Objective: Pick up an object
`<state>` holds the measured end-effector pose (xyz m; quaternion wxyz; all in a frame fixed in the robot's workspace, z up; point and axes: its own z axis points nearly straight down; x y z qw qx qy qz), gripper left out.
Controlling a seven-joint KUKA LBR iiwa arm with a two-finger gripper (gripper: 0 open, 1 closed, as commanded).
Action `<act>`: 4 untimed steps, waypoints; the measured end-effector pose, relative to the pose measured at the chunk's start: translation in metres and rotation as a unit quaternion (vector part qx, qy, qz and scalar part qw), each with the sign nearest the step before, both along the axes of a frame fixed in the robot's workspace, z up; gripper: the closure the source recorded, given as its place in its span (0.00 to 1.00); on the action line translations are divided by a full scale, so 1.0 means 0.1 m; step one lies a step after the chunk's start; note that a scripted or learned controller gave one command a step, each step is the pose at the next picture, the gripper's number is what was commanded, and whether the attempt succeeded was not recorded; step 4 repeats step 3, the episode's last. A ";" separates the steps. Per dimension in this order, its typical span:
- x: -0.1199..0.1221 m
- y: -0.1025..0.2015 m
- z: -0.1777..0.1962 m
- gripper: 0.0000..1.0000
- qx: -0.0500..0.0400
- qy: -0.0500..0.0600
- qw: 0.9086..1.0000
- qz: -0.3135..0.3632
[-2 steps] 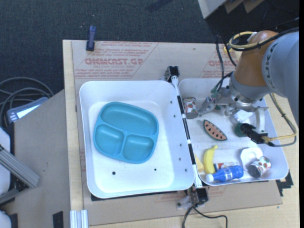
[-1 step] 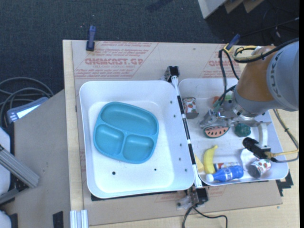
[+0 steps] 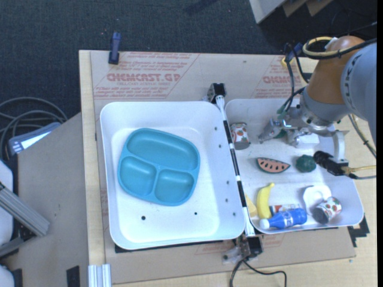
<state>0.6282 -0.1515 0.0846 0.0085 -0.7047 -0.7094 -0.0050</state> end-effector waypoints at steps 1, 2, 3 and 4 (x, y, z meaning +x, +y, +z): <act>0.35 -0.01 -0.01 0.00 0.000 0.003 1.000 -0.001; 0.36 -0.05 0.11 1.00 -0.007 -0.002 1.000 -0.001; 0.39 0.86 1.01 1.00 -0.009 -0.005 1.000 -0.002; 0.39 0.86 1.01 1.00 -0.009 -0.005 1.000 -0.002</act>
